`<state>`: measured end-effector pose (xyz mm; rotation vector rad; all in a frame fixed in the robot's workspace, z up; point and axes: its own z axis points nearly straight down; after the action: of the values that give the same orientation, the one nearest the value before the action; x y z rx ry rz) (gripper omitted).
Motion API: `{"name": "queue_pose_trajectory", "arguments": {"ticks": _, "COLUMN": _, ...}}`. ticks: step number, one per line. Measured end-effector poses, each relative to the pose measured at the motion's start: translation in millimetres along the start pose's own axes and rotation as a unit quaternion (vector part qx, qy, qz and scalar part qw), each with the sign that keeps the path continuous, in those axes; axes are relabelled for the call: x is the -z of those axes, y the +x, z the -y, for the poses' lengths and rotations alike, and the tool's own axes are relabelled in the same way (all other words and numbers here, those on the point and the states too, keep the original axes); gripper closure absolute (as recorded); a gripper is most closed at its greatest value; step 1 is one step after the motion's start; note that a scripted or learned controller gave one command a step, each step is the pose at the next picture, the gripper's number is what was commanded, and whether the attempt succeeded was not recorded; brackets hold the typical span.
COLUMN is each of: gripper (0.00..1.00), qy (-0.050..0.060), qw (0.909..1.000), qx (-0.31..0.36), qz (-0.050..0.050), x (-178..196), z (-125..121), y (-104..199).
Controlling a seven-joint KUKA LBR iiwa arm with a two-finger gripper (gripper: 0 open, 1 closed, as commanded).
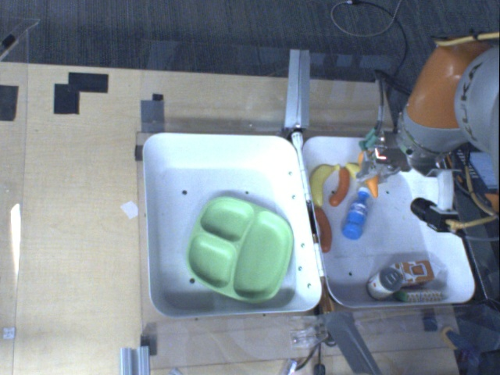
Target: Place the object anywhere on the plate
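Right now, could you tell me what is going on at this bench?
The arm reaches in from the right, with its pincer over the top of the right bin, near a banana and an orange toy. A blue bottle and a can also lie in that bin. The green divided plate sits in the left bin with nothing on it yet.

Light wooden bench [70, 233], two white bins side by side on it, left bin [168, 170] and right bin [453, 268] touching along a metal rail [296, 92], black marks [78, 91] on the bench's far left
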<state>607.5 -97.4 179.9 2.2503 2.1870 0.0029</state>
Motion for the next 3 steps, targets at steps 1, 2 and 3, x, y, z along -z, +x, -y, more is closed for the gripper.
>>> {"name": "queue_pose_trajectory", "arguments": {"ticks": 1, "gripper": 1.0, "qy": 0.0, "qw": 0.9985, "qx": 0.055, "qz": -0.001, "x": 5.4, "z": 11.9, "y": 89.1}}
{"name": "queue_pose_trajectory", "arguments": {"ticks": 2, "gripper": 1.0, "qy": 0.001, "qw": 1.0, "qx": 0.008, "qz": -0.001, "x": 5.0, "z": 47.0, "y": 180.6}}
{"name": "queue_pose_trajectory", "arguments": {"ticks": 3, "gripper": 0.0, "qy": 0.001, "qw": 1.0, "qx": 0.008, "qz": -0.001, "x": 5.1, "z": 46.9, "y": 180.4}}
